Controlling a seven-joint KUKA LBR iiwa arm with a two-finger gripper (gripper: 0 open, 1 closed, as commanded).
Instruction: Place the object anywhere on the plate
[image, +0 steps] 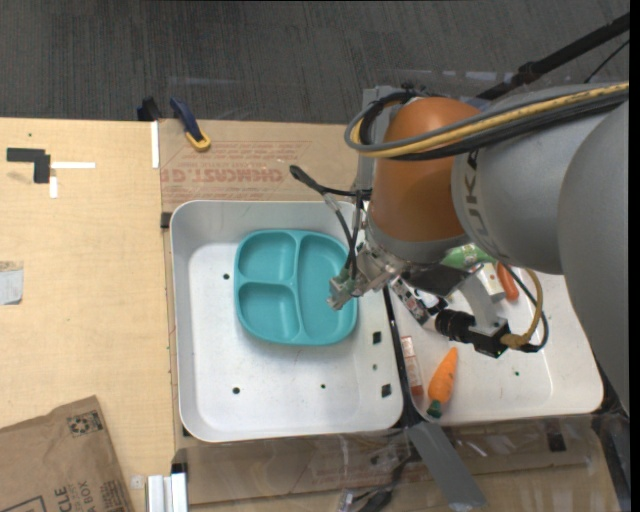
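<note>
A teal divided plate (285, 287) lies in the left white bin (200, 330). My gripper (343, 291) hangs over the plate's right rim, above its large right compartment, and its tip looks small and blurred. In the right bin (540, 390), near the front edge, an orange toy carrot (443, 376) with a green tip lies apart from the gripper. The arm's orange band and grey body hide much of the right bin.
A green object (466, 257) and a small orange-red piece (509, 284) peek out under the arm in the right bin. A narrow packet (407, 352) lies along the divide between the bins. Brown cardboard and a wooden benchtop lie to the left.
</note>
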